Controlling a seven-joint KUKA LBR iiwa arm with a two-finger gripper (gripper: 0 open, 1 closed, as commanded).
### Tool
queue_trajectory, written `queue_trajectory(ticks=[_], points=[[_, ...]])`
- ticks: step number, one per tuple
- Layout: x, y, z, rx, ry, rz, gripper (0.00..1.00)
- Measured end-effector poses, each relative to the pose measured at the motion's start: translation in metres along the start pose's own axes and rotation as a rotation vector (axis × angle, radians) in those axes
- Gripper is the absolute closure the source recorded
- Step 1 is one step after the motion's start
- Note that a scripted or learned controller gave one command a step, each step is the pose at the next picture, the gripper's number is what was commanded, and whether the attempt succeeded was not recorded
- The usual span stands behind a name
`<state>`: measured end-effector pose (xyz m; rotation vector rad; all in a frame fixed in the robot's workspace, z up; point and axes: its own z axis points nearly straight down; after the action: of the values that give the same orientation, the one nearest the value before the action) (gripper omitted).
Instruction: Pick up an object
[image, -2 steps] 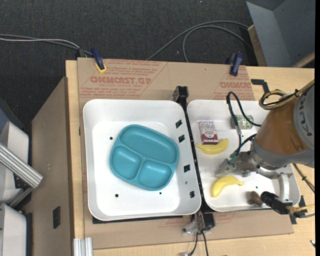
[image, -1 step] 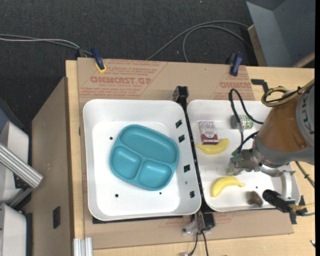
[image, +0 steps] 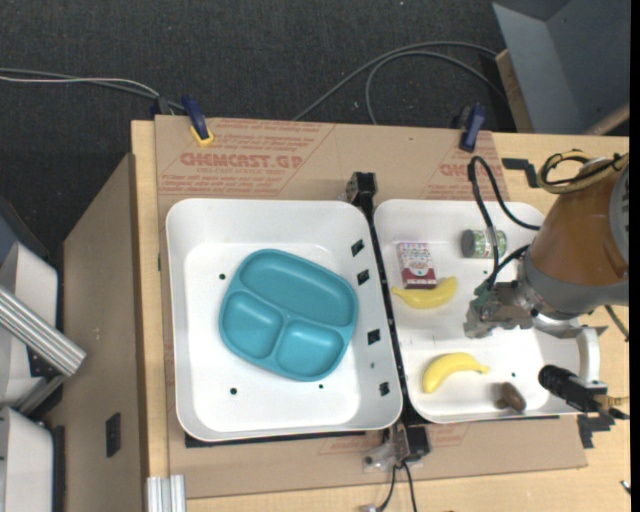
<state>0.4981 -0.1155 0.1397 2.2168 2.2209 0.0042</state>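
The right bin (image: 440, 408) holds two yellow bananas: one (image: 425, 294) near the middle and one (image: 451, 369) toward the front. A small red and white carton (image: 415, 262) lies just behind the first banana. A small green and grey can (image: 484, 242) lies at the back, and a small brown lump (image: 510, 398) sits at the front right. My gripper (image: 484, 318) hangs over the right part of this bin, between the two bananas and to their right. Nothing shows between it and the bin floor.
The left bin (image: 190, 300) holds a teal divided plate (image: 288, 313). Black clamps (image: 361, 186) sit along the seam between the bins. Cables (image: 485, 190) trail across the cardboard behind the right bin. Blue clips (image: 198, 120) pin the cardboard's back edge.
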Motion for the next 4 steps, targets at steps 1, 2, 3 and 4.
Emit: queue_trajectory(ticks=[1, 2, 3, 4], points=[[0.004, 0.001, -0.044, 0.0, 0.0, 0.0, 1.0], [0.014, 0.001, -0.096, -0.002, 0.0, -0.001, 1.0], [0.068, 0.009, -0.084, 0.007, 0.004, -0.005, 1.0], [0.127, 0.009, -0.093, 0.003, 0.004, -0.006, 1.0]])
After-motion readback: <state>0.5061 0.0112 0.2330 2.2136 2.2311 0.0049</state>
